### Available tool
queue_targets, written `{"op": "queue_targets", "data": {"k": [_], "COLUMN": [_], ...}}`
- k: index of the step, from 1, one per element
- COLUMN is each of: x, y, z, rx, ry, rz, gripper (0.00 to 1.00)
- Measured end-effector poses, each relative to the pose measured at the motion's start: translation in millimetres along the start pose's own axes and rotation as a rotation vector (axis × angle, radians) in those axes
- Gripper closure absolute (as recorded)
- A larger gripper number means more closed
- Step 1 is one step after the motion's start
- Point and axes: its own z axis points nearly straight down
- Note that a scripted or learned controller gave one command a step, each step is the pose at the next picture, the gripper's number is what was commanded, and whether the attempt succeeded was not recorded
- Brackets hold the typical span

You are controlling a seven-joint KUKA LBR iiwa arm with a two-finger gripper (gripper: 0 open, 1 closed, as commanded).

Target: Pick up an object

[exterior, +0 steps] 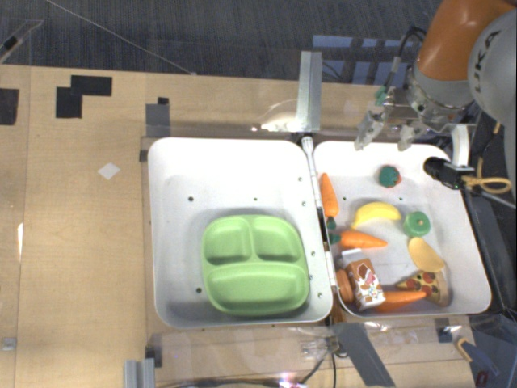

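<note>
Gripper: I see the gripper [384,135] at the upper right of the frame, over the far rim of the right bin [472,241], its two fingers spread apart with nothing between them.
Arm: the orange band sits at the top right corner, above the wrist.
Nearest object: a small dark green round piece [389,175] lies just below the gripper, apart from it.
Middle of right bin: I read a yellow banana [377,212], with a green round toy [418,222] to its right and an orange carrot [363,238] just below it.
Left wall of right bin: a second carrot [327,195] lies along the divider.
Lower right bin: a small printed carton [366,284], a third carrot [397,300] and a yellow oval piece [425,255] crowd together, touching.
Left bin: the left bin [170,176] holds a green divided plate [254,263], lower centre of the frame.
</note>
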Motion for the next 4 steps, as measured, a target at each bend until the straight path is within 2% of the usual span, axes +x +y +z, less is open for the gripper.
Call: {"op": "queue_targets", "data": {"k": [1,2,3,4], "x": [-40.5,-18.3,-16.2,-16.2], "y": [-30.2,-86.4,-83.5,-83.6], "z": [73.3,133.7,121.0,121.0], "rx": [0.000,-0.005,-0.012,-0.011], "ry": [-0.001,-0.001,0.002,0.002], "rz": [0.018,0.003,0.002,0.002], "gripper": [0.00,0.00,1.00,0.00]}}
